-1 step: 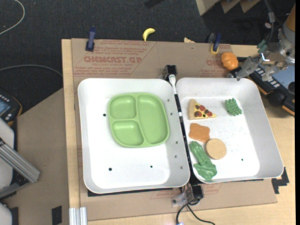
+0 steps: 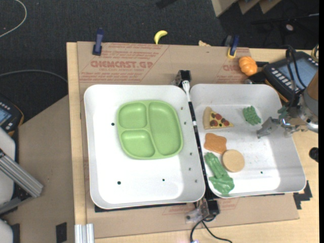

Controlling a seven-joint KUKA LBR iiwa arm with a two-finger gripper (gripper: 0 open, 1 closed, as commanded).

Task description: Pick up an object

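Over the right white bin [image 2: 283, 181] our tool [image 2: 267, 129] hangs; we cannot tell its state. Nothing looks lifted yet: a small green leafy toy [image 2: 251, 115] lies just beside it, awaiting pickup.

Grey metal hand [image 2: 267, 127] with slim fingers, silver wrist block, dark cables looping above

I see the brown cardboard-covered bench top [image 2: 126, 59] with red print across its far part. Two shallow white bins sit on it side by side: the left bin [image 2: 101, 186] and the right bin [image 2: 288, 176], their inner rims touching at the middle.
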